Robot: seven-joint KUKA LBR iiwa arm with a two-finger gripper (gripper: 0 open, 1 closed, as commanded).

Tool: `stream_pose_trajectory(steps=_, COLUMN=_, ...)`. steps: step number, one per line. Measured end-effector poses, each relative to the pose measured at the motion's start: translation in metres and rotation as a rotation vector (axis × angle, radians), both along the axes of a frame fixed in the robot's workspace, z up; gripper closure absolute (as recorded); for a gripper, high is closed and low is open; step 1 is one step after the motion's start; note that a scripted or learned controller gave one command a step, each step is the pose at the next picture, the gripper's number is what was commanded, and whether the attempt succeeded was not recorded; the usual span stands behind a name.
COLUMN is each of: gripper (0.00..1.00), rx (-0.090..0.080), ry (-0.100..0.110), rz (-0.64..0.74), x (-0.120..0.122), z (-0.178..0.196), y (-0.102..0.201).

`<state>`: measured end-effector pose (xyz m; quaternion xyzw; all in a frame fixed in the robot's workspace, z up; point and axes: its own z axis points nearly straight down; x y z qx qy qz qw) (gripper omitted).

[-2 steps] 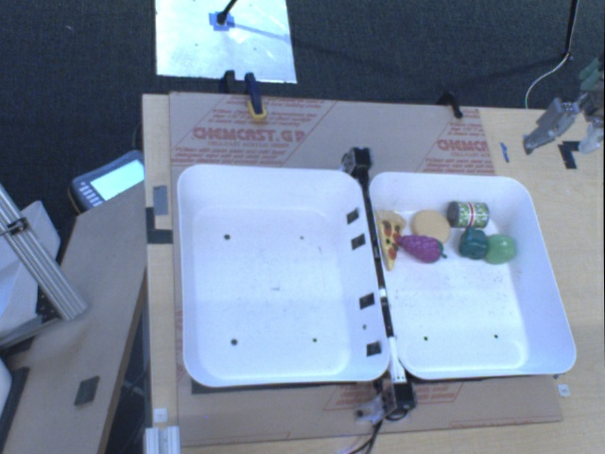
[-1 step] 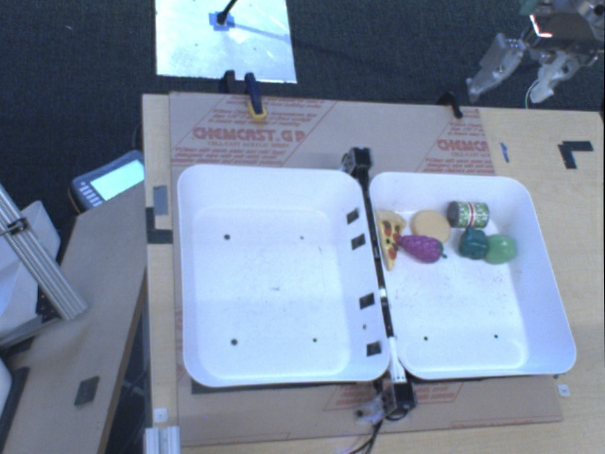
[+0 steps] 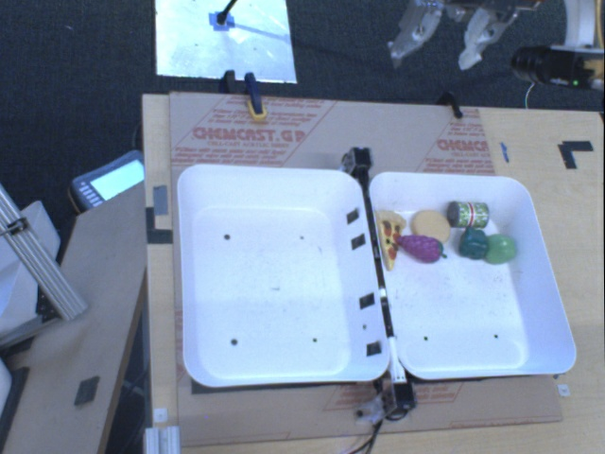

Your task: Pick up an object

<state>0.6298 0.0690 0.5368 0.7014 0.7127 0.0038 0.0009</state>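
In the right bin (image 3: 529, 339), near its back, lie several small objects: a pizza slice (image 3: 389, 231), a purple eggplant (image 3: 422, 247), a tan round piece (image 3: 431, 223), a green can on its side (image 3: 468, 215), a dark teal piece (image 3: 474, 244) and a green pepper (image 3: 501, 249). My gripper (image 3: 442, 45) hangs high at the top of the view, well behind the bins and above the dark floor. Its two pale fingers (image 3: 412, 28) are spread apart with nothing between them.
The left bin (image 3: 198, 348) sits beside the right one on a cardboard-covered bench. A shiny metal plate (image 3: 225, 26) lies on the floor at the back left. A yellow clamp (image 3: 256, 112) and a black clip (image 3: 456, 110) sit on the bench's back edge.
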Motion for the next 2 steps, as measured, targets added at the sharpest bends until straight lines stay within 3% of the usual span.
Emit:
stream_pose_trajectory(steps=1, gripper=0.0, rx=-0.001, ry=0.005, rz=-0.004, x=0.035, z=-0.003, y=0.083)
stream_pose_trajectory(steps=2, gripper=1.0, rx=-0.003, ry=0.001, rz=-0.007, x=0.034, z=0.01, y=0.078)
